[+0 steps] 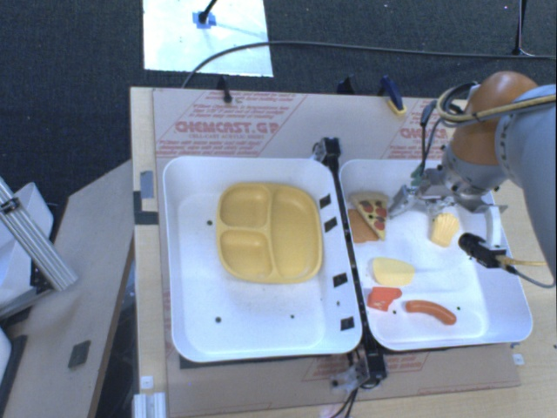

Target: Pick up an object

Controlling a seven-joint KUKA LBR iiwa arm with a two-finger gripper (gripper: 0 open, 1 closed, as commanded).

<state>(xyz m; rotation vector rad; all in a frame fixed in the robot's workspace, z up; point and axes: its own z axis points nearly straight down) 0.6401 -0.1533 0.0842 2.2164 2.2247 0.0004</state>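
Camera view: slanted look down on the surface [261,124] and its two white bins.
Left bin [196,320]: holds a yellow divided plate [268,232] lying flat near its middle.
Right bin [505,307]: holds five toy foods.
Pizza slice [369,214]: at the bin's upper left, next to the divider between the bins.
Corn piece [445,228]: pale yellow, just right of centre, below the end effector.
Yellow wedge [393,272]: near the middle of the bin, below the pizza slice.
Red piece [383,298]: touching or just under the wedge, towards the front.
Sausage [430,311]: orange-red, lying near the front wall, just right of the red piece.
Arm [513,138]: grey with an orange band, reaching in from the right over the right bin's upper part.
End effector [416,200]: low over the bin between pizza slice and corn piece; fingers spread apart, nothing between them.
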